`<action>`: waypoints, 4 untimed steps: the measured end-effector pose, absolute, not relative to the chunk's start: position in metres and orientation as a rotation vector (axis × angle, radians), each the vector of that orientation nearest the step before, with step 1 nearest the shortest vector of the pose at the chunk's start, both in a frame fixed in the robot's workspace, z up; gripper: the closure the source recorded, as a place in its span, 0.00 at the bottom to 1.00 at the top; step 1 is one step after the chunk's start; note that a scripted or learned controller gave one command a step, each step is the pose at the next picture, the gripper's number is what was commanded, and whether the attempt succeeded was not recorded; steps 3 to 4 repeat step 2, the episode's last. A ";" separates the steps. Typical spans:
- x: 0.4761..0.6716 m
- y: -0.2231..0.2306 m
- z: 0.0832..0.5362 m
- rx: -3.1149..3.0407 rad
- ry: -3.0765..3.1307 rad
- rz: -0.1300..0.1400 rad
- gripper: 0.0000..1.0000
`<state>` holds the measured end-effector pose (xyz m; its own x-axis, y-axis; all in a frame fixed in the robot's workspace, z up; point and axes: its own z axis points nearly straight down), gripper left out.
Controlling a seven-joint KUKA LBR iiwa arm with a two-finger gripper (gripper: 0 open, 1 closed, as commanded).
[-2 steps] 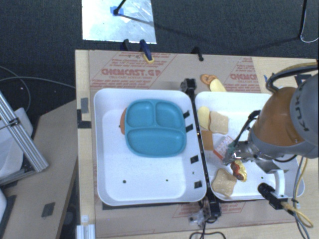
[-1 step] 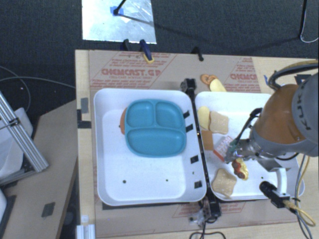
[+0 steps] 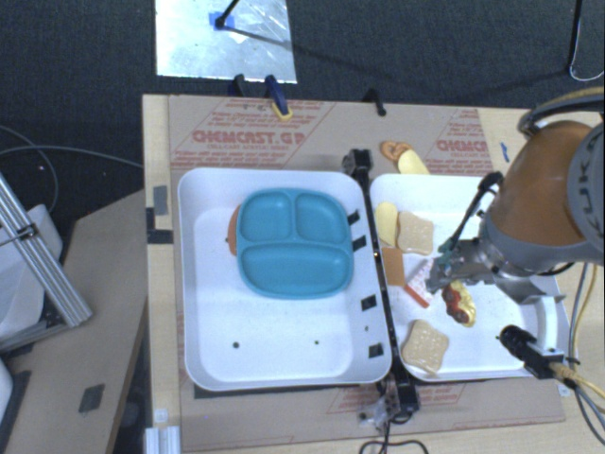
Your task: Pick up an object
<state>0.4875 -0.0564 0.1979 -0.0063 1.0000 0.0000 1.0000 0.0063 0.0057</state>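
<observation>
Toy food is scattered in the right bin point(image 3: 492, 189). The hand point(image 3: 444, 274) is lowered beside a small red-and-yellow piece point(image 3: 459, 303); whether it is open cannot be told. That piece is judged light, hard, glossy plastic, best pinched across its narrow middle. Flat bread slices point(image 3: 424, 345) look matte.

Two bins sit side by side on the table point(image 3: 161, 282). The left bin point(image 3: 213, 348) holds a divided plate point(image 3: 293, 242) toward its far side. In the right bin point(image 3: 492, 362), a slice of bread point(image 3: 414, 232) lies far left, a cracker point(image 3: 424, 346) near left, and the tool point(image 3: 442, 274) hangs between them.
</observation>
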 end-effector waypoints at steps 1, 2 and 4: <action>0.526 -0.027 0.268 2.209 2.225 0.008 1.00; 0.486 0.039 0.355 2.206 2.231 0.012 1.00; 0.486 0.039 0.355 2.206 2.231 0.012 1.00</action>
